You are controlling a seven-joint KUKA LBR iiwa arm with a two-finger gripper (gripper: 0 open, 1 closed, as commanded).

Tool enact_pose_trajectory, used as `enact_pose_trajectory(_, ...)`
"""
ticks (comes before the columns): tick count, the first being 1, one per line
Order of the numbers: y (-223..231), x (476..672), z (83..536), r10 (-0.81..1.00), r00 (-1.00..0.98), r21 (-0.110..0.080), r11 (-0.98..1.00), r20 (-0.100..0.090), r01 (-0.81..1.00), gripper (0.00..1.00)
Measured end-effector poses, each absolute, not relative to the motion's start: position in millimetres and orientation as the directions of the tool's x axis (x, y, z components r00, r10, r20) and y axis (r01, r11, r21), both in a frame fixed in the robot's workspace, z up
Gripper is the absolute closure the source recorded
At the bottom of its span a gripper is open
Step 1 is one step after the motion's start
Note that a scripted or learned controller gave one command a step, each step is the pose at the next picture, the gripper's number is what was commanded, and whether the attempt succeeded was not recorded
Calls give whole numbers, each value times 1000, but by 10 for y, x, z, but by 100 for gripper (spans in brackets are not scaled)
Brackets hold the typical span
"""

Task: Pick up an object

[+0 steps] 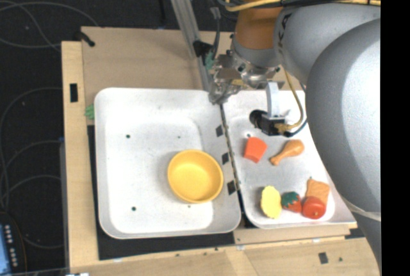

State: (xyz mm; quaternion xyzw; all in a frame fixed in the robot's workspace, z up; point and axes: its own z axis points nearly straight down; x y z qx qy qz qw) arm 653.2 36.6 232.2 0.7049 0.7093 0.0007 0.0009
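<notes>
The gripper (221,88) hangs at upper centre, over the ridge between the 2 bins — whether it is spread or closed I cannot tell. The nearest candidate, an orange block (255,149), sits in the right bin (289,173), just left of a drumstick (287,152). It looks light, stiff, perhaps slick — best pinched across its flat sides, I'd say.
</notes>
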Motion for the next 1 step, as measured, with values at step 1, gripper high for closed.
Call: enact_pose_trajectory(1,769,6751,2484,1000,-7,4,7,1,1000,100)
